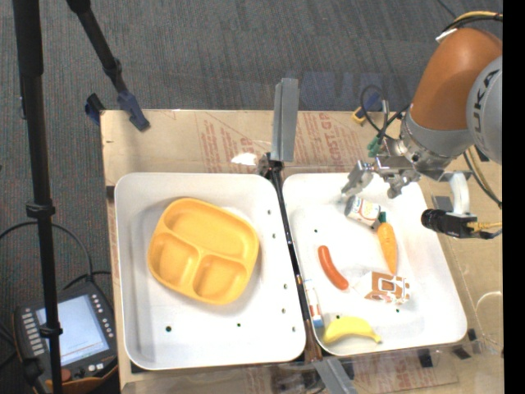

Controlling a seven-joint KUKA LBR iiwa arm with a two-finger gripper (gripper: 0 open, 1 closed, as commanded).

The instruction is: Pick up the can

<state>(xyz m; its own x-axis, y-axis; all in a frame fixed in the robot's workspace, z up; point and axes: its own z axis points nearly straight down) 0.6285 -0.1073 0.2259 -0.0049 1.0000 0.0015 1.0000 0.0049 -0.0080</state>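
The can [363,210] is small and silver-white with a printed label, and it lies on its side in the back part of the right bin [439,302]. My gripper [377,182] hangs just above and behind it, open, one finger [356,178] to the can's left and the other toward the right. Nothing sits between the fingers. The can's top edge is just below the fingertips.
An orange carrot [387,248] lies right beside the can. A red sausage [332,268], a small printed carton [388,286] and a banana [351,331] lie nearer the front. The left bin [131,318] holds a yellow divided plate [203,250].
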